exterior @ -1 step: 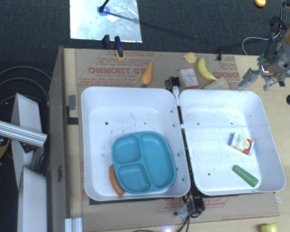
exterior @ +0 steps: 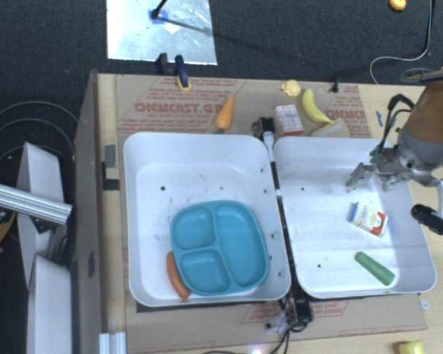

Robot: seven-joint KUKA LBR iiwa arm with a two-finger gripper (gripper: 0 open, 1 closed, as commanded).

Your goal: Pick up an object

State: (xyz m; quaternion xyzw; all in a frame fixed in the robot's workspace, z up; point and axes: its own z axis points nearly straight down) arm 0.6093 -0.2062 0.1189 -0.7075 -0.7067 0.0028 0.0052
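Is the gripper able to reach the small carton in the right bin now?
Probably yes. The gripper hovers over the right bin, and the small carton lies just below it in the view, nothing covering it.

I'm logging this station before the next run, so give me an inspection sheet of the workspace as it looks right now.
Surface: bench bears two white bins, left bin and right bin.
Job's things: blue tray and sausage in left bin; carton and green stick in right bin.
Clutter: carrot, banana, small box behind the bins.
End effector: end effector low over right bin, above the carton, holding nothing.
Cables: loops at upper right.
Surroundings: dark floor, foil sheet, orange ball.
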